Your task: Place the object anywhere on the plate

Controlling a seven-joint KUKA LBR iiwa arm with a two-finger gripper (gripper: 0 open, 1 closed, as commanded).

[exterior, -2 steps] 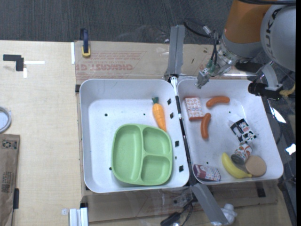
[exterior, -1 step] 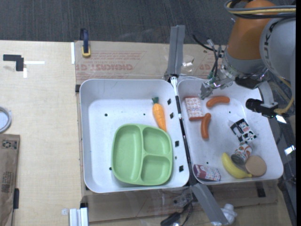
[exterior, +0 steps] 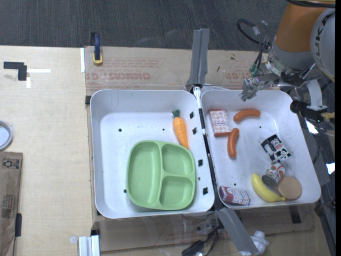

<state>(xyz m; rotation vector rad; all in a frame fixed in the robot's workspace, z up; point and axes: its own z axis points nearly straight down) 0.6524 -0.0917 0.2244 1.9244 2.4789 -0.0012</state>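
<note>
A green divided plate (exterior: pixel 161 174) lies in the left bin (exterior: pixel 101 143), toward its front. An orange carrot (exterior: pixel 180 130) with a green top rests on the bin floor just behind the plate's right corner, not on the plate. My gripper (exterior: pixel 249 91) hangs over the back edge of the right bin (exterior: pixel 303 137), above and a little left of a curved sausage (exterior: pixel 246 114). Nothing shows between its fingers. A second sausage (exterior: pixel 232 142) lies near the middle of the right bin.
The right bin also holds a pink-and-white packet (exterior: pixel 219 122), a black-and-white carton (exterior: pixel 275 147), a banana (exterior: pixel 265 189), a brown round bun (exterior: pixel 289 188) and a red-and-white can (exterior: pixel 234 196). A grey post (exterior: pixel 199 57) rises behind the divider between the bins.
</note>
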